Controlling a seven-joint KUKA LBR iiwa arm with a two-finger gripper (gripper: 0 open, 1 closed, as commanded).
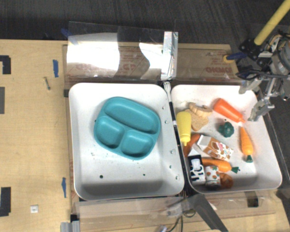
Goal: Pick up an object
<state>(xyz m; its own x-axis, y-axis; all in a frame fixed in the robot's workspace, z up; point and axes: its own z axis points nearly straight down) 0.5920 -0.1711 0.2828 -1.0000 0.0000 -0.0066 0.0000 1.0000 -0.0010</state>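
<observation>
The right bin [270,170] holds several toy foods. An orange pepper [227,109] lies near its back, beside a beige pastry [199,116] and a yellow bottle [184,124]. A small teal piece [226,128], a carrot [246,143], a small carton [217,149] and a second carrot [220,166] lie further forward. My gripper [252,99] hovers over the bin's back right corner, just right of the orange pepper. It is open, with nothing between its fingers.
The left bin [87,168] holds a teal divided plate [127,127]. A black-and-white box [195,168] and a small can [212,176] sit at the right bin's front. A shiny clear sheet [121,57] lies behind the bins. A yellow pole [275,16] stands at the back right.
</observation>
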